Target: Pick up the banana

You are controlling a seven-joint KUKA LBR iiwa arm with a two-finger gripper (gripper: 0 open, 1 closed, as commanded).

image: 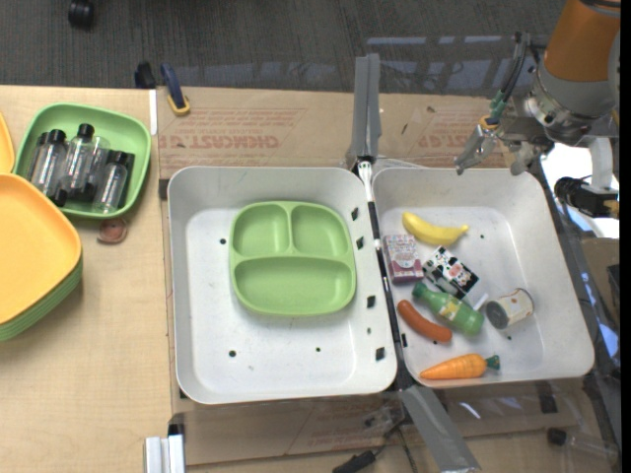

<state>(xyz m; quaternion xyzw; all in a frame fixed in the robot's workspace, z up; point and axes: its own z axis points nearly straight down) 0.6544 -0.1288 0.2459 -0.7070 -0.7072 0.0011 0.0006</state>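
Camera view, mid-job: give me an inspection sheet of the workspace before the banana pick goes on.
Surface: two white bins side by side, left bin and right bin, on a cardboard-covered bench.
Job's things: banana lies free near the back of the right bin.
Clutter: beside the banana a pink carton, black-and-white pack, green bottle, sausage, carrot, small can; green divided plate in the left bin.
Grippers: pincer hangs above the right bin's back rim, apart from the banana.
Cables: nothing seen.
Surroundings: green tray of bottles and orange plates at far left.
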